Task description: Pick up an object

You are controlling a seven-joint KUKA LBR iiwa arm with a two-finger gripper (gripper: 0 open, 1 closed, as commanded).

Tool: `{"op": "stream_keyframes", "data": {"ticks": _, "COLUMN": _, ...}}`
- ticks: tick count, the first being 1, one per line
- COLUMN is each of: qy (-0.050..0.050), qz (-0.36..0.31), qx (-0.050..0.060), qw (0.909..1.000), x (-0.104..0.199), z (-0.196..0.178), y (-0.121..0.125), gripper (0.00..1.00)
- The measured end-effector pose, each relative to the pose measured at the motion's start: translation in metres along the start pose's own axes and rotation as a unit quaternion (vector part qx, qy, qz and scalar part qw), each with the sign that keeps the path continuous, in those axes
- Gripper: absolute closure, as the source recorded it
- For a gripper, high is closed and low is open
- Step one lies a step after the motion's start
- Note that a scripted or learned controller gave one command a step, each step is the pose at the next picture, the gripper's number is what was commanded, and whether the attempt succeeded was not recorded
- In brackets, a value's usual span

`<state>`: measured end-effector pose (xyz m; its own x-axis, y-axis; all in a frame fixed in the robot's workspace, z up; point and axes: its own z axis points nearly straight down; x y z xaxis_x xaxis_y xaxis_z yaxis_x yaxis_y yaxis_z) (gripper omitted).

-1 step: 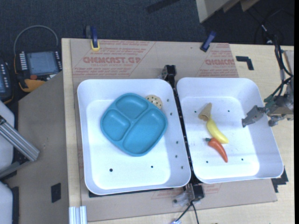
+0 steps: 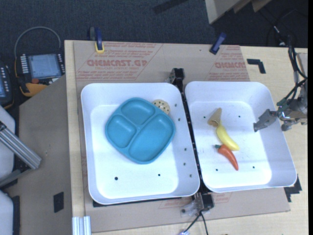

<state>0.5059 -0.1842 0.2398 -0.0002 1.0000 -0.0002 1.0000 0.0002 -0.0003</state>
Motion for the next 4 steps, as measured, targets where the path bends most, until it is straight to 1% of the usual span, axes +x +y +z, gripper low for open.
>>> {"op": "stream_keyframes", "data": {"ticks": 1, "qy": 0.000, "qz": 0.000, "qx": 0.001, "qw": 1.0000, "x": -0.008, "z": 0.046, "y": -0.004, "gripper": 0.00}}
{"op": "stream_keyframes", "data": {"ticks": 2, "qy": 0.001, "qz": 0.000, "qx": 0.002, "qw": 1.0000, "x": -0.002, "z": 0.091, "y": 0.001, "gripper": 0.00}}
{"op": "stream_keyframes", "data": {"ticks": 3, "qy": 0.001, "qz": 0.000, "qx": 0.001, "qw": 1.0000, "x": -0.004, "z": 0.131, "y": 0.001, "gripper": 0.00}}
{"op": "stream_keyframes", "data": {"ticks": 4, "qy": 0.000, "qz": 0.000, "qx": 0.000, "qw": 1.0000, "x": -0.005, "z": 0.121, "y": 0.001, "gripper": 1.00}}
